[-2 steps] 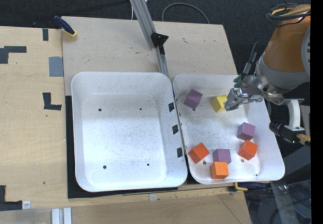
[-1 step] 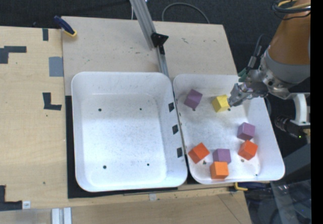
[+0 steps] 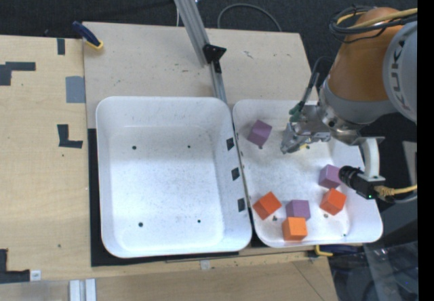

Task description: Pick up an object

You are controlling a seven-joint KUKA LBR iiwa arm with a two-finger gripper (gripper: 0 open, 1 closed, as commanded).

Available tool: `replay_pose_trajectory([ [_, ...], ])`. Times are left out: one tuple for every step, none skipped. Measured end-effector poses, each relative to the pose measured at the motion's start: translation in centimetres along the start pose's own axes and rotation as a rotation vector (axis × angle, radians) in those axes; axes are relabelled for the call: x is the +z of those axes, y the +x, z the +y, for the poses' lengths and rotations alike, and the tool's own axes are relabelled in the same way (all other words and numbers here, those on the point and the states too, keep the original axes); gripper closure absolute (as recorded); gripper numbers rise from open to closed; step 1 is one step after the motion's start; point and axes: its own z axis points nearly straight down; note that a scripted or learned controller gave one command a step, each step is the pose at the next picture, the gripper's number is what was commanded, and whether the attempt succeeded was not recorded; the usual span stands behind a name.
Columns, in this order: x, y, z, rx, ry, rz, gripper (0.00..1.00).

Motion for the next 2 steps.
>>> replay_pose_trajectory([
  [0.1, 5.2, -1.4, -0.001, 0.000, 0.000, 1.00],
  [0.1, 10.4, -1.6, -0.002, -0.001, 0.000, 1.00],
])
